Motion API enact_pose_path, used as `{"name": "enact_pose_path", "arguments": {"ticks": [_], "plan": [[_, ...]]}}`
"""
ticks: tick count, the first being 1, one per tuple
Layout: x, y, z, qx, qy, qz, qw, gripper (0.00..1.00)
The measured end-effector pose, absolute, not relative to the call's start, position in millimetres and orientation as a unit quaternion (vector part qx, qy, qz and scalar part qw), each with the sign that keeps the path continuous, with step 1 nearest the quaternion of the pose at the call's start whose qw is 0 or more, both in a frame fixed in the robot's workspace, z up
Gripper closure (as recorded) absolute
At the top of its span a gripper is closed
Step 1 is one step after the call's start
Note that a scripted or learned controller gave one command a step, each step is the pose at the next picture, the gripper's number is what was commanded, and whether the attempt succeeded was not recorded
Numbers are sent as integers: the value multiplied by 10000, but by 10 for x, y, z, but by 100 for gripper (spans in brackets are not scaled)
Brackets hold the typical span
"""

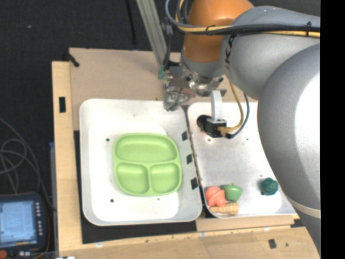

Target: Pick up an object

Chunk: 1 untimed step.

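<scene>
Arm [269, 42], grey with an orange band, reaching in from the right and hanging over the far edge of the two white bins. Gripper [175, 99] low at the far end of the divide between the bins, above the far right corner of the left bin [94, 144]; grip state impossible to tell from this slant. Nothing visibly between the fingers. Green divided plate [146, 163] lying flat in the middle of the left bin. In the right bin [232, 161], a cluster at the near edge: pink object [215, 196], small green object [233, 191] touching it, pale cone-shaped piece [229, 209] just beside. Dark green object [269, 186] apart, near the right wall.
</scene>
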<state>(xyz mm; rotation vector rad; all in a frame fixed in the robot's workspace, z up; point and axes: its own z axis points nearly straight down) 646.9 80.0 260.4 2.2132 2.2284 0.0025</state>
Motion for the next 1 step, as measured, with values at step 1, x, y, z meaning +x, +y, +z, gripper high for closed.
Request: {"name": "enact_pose_path", "arguments": {"ticks": [1], "plan": [[6470, 764, 2605, 7058, 7084, -5, 12, 0]]}}
